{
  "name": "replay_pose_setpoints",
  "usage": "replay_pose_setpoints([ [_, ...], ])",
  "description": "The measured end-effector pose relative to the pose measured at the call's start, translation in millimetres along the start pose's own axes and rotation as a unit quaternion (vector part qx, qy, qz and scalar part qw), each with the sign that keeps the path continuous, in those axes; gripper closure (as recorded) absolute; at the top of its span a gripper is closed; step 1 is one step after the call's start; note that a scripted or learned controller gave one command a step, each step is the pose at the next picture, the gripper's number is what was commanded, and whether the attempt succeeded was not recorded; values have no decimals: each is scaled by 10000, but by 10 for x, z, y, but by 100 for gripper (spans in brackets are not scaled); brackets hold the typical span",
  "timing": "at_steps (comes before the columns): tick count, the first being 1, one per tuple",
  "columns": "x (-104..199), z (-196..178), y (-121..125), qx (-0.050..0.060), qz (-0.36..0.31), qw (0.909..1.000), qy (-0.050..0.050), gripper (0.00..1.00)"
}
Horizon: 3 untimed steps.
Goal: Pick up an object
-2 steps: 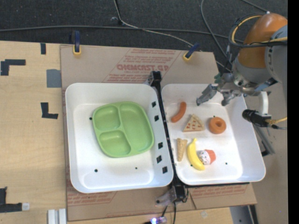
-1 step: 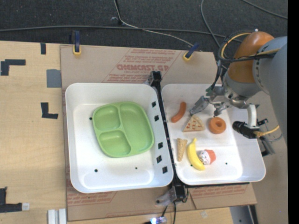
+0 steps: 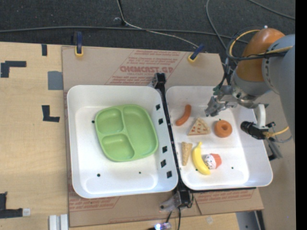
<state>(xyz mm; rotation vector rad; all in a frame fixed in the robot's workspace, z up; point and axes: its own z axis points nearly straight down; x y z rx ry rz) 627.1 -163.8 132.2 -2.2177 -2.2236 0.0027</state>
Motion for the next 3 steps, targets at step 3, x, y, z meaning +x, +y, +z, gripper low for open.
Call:
replay_pose_setpoints([
  [3,-47,-1438,-57,-24,8,10000,-2,100],
])
